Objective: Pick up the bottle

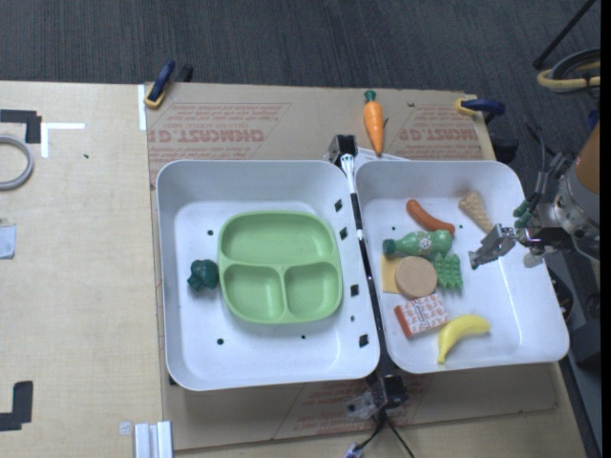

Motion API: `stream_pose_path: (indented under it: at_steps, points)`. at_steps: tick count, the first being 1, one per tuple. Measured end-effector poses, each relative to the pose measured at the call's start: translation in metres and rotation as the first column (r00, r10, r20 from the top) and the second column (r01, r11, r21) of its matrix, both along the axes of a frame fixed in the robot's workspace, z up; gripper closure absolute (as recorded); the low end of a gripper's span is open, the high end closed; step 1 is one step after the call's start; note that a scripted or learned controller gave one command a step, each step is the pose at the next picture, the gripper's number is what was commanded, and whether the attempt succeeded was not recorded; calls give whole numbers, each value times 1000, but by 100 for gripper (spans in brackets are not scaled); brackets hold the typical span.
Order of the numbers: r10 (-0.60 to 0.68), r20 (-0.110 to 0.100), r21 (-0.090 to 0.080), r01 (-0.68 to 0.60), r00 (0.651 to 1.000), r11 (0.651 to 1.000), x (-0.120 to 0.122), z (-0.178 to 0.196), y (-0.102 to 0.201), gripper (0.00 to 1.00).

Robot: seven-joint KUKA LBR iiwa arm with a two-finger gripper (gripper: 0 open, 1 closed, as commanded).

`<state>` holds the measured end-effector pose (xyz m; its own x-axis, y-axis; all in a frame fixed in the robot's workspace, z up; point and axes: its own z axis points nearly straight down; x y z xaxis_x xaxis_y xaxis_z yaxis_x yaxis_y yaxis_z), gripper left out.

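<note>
The green bottle (418,245) lies on its side in the right bin (520,327), near the bin's middle left, just below a red sausage (430,216). My gripper (491,246) hangs over the right part of that bin, to the right of the bottle and apart from it. Its fingers are spread and nothing is between them. The arm comes in from the right edge.
Around the bottle lie a round tan disc (416,277), a green leafy piece (449,273), a yellow slice, a red-and-white box (421,315), a banana (462,335) and a cone (474,210). The left bin holds a green divided plate (281,266) and broccoli (201,275). A carrot (372,122) lies behind the bins.
</note>
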<state>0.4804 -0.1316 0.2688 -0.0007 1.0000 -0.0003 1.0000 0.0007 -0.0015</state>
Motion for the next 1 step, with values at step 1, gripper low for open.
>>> stream_pose_path:
  at_steps: [1]
  points:
    - [-1, 0, -1, 1, 1000, 1000, 0, 9, 0, 100]
